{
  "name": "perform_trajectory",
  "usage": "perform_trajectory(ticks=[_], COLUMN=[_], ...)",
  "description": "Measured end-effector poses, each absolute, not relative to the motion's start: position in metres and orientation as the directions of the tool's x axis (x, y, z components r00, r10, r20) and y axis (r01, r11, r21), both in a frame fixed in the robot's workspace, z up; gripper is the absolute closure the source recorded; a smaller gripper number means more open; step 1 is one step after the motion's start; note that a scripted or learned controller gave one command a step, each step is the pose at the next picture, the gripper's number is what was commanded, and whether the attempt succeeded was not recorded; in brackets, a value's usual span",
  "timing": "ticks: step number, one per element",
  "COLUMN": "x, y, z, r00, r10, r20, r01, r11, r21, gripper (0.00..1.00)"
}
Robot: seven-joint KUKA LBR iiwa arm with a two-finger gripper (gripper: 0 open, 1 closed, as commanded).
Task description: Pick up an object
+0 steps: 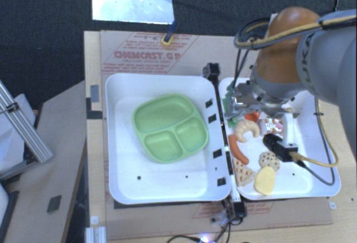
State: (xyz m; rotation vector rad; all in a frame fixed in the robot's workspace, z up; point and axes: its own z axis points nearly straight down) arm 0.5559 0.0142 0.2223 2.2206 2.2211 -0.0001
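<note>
In the camera view, the gripper (252, 115) hung low over the right bin (318, 178), just above a croissant (246, 130); whether it was open or closed could not be told. Below the croissant lay a sausage (239, 150), a cookie (268, 160), a waffle (243, 171) and a yellow piece (265, 181), while a green tray (170, 127) sat in the left bin (120, 141)

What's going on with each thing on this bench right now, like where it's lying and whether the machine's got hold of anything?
Pale green divided plastic tray: lying flat in the left white bin, compartments bare.
Curved beige croissant toy: lying in the right white bin, just below the arm.
Orange sausage toy: lying loose along the bin's left wall.
Yellow oval toy: lying at the near edge.
End effector: low over the right bin; grip unclear.
</note>
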Motion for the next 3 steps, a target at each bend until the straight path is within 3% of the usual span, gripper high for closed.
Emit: perform_trajectory(ticks=[1,2,3], x=[0.565,0.573,0.553], y=[0.031,0.016,0.019], z=[0.222,0.225,0.225], r00=[-0.006,-0.001,0.001], r10=[1.0,1.0,1.0], r20=[0.001,0.0,0.0], r01=[1.0,1.0,1.0], r11=[0.006,0.001,-0.001], r21=[0.002,0.002,-0.001], gripper=[1.0,1.0,1.0])
